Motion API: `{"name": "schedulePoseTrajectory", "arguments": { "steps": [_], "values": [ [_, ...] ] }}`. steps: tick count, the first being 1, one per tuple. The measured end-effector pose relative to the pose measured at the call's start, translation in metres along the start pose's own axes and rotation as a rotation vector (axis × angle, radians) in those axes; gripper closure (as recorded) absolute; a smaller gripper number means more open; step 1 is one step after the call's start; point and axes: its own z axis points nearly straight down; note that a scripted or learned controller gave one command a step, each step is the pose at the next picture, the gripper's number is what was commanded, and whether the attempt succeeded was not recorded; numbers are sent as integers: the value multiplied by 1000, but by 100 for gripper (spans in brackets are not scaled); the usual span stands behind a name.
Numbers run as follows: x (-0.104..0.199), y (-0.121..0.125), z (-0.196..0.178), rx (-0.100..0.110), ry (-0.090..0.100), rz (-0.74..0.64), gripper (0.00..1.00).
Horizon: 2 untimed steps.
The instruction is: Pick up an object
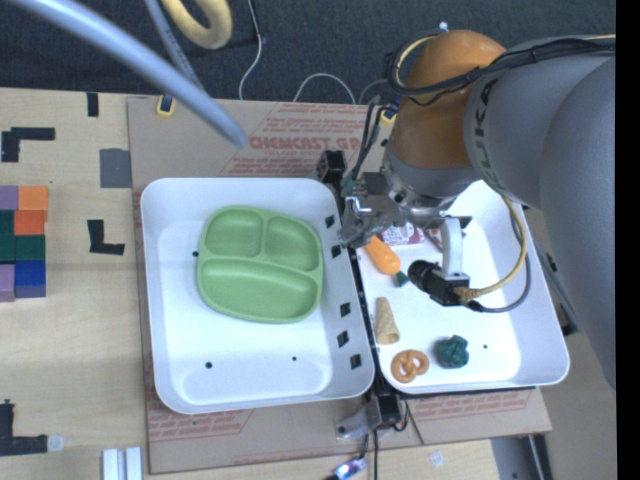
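Nearest my lens, a blurred grey bar slants down from the upper left, with a looped yellow strap beside it, both out of focus. Below that I log the arm coming in from the right, its orange band sitting over the far part of the right bin. I see the gripper low at that bin's left wall, close to the divider between the bins; its tip is buried under the wrist hardware and I cannot tell how it stands. Just beside it, toward me, lies an orange carrot-like piece, apart from the tool as far as I can judge. Further along the same bin I note a beige cone, a pretzel and a dark green lump, the last two near each other by the front rim. Left bin carries a green divided plate, lying flat. Coloured blocks sit on the bench at far left.
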Motion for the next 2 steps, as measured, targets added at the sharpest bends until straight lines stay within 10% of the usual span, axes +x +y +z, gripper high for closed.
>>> {"name": "schedulePoseTrajectory", "arguments": {
  "steps": [1, 2],
  "values": [
    [53, -5, -3, -2, -1, 2, 100],
    [51, -5, -3, -2, -1, 3, 0]
  ]
}}
